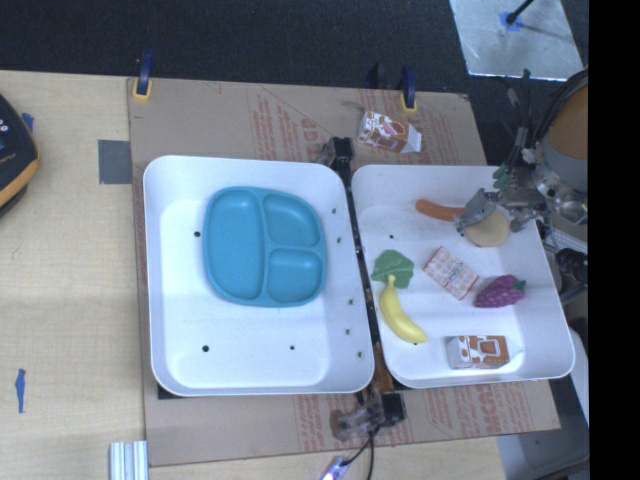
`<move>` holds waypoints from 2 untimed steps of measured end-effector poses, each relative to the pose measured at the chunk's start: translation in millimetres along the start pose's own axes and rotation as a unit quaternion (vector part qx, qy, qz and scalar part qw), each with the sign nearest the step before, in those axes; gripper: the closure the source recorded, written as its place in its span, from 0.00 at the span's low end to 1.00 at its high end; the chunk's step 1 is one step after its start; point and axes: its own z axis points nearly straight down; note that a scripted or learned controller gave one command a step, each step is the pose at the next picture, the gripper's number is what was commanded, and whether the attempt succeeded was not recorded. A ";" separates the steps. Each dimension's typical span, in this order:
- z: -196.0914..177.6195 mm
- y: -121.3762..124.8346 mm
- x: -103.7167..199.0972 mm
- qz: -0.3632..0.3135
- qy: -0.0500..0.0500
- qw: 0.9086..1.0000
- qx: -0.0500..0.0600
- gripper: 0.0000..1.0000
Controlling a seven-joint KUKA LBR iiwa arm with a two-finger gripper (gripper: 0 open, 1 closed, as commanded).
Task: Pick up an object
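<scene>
The right bin (400,368) holds a banana (399,316), a green leafy toy (393,265), a checkered packet (450,272), purple grapes (499,291), a small carton (477,351), an orange sausage (438,209) and a tan round piece (489,231). My gripper (497,212) hangs over the bin's upper right, just above the tan piece and at the sausage's right end. The tan piece lies partly under the fingers.
The left bin (180,358) carries a blue divided plate (265,245). A small snack packet (388,133) lies on the cardboard behind the bins. A dark and yellow device (14,158) sits at the far left edge of the bench.
</scene>
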 end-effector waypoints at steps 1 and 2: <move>82.1 52.6 4.4 -0.001 0.000 1.000 0.001 0.00; 85.4 58.3 -17.4 0.000 0.000 1.000 -0.001 0.00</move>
